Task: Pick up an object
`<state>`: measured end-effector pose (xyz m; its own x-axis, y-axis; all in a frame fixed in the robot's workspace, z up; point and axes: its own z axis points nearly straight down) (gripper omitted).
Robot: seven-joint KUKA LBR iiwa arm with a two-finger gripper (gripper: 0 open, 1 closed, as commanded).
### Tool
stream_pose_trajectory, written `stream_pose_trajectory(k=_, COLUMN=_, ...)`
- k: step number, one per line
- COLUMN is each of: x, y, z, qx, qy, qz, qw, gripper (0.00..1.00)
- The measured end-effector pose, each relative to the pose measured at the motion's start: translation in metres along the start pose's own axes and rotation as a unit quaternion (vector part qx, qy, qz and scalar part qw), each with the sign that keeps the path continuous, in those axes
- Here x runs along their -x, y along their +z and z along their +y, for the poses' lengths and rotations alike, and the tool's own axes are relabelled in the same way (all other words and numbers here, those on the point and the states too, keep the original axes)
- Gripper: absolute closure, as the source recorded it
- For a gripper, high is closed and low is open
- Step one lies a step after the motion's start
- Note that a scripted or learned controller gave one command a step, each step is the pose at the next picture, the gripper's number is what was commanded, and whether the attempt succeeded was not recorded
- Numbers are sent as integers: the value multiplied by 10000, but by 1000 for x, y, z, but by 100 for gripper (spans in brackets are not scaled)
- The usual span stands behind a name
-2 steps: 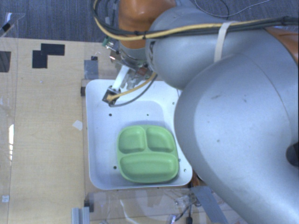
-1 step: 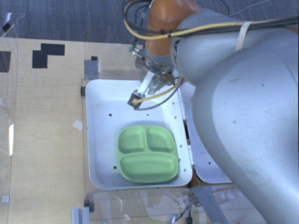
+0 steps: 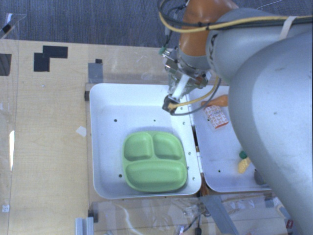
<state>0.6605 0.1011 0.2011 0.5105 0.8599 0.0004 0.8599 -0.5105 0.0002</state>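
Note:
A green divided plate [image 3: 154, 160] lies in the left bin [image 3: 105, 131], toward its front. In the right bin [image 3: 220, 173] there is a red and white patterned packet [image 3: 216, 116], an orange piece [image 3: 220, 101] partly hidden by the arm, and a small yellow corn cob with a green end [image 3: 243, 163]. My gripper [image 3: 182, 84] hangs over the back right corner of the left bin, close to the wall between the bins. It is behind and above the plate, and I see nothing held in it.
The big grey arm [image 3: 274, 106] covers the right side of the right bin. Black patches [image 3: 49, 57] mark the wooden bench at the back left. A metal bracket [image 3: 96, 72] stands behind the left bin.

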Motion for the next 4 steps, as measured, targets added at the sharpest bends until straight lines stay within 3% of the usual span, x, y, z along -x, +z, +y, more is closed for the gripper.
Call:
stream_pose_trajectory(k=1, x=34, y=-6, z=-23, qx=4, qy=-136, qz=8, qw=9999, gripper=100)
stream_pose_trajectory(k=2, x=65, y=1, z=15, qx=8, qy=-107, qz=7, qw=9999, gripper=100)
stream_pose_trajectory(k=3, x=-73, y=41, z=-62, qx=-4, qy=372, qz=11, qw=9993, gripper=100)
stream_pose_trajectory(k=4, x=-17, y=5, z=-24, qx=7, qy=414, qz=12, qw=9991, gripper=100)
